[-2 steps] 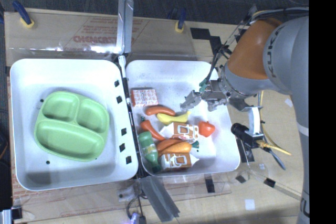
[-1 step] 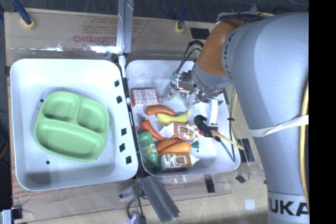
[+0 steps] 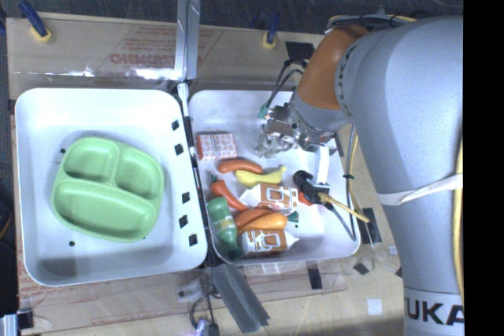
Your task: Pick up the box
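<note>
Nearest the camera, a white-and-orange carton (image 3: 266,241) lies among toy vegetables at the near end of the right white bin (image 3: 344,244). Further back sits the small red-and-white cardboard box (image 3: 216,145), likely light and stiff, best pinched across its short sides. Whether the pincer (image 3: 274,139), hovering right of it, is open or closed, I cannot tell.

Arm (image 3: 409,130) as I see it on feed: bulky rounded links, matte light grey shell. Pale seam line curves across lower link. Orange band (image 3: 327,75) above wrist, glossy. Black "KUKA" lettering (image 3: 433,313) partly visible near bottom edge. Thin dark cables (image 3: 285,81) loop beside orange band. Gripper (image 3: 276,139): small metallic silver assembly, detail too blurred for me to resolve.
</note>
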You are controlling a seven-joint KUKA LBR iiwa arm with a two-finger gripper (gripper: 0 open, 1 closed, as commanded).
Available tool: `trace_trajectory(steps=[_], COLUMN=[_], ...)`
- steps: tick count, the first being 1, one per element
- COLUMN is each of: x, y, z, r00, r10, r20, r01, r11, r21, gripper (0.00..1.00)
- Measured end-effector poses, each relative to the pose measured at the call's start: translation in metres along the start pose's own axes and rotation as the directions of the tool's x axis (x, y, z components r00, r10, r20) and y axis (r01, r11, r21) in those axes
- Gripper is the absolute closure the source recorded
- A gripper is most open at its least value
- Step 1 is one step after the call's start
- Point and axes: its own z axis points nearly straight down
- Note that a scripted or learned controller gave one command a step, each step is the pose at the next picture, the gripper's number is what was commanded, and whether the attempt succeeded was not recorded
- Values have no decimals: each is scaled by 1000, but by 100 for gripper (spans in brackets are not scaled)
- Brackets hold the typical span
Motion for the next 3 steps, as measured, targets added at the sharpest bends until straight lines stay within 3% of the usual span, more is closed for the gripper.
trace_trajectory(steps=[1,2,3], x=[60,106,65], y=[0,-29,-10], z=[8,-134,-91], r00=[844,906,925], r10=[536,424,380], r20=[-1,0,1], r01=[-536,-424,-380], r11=[844,906,925], r21=[-2,-2,1], gripper=[100,100,100])
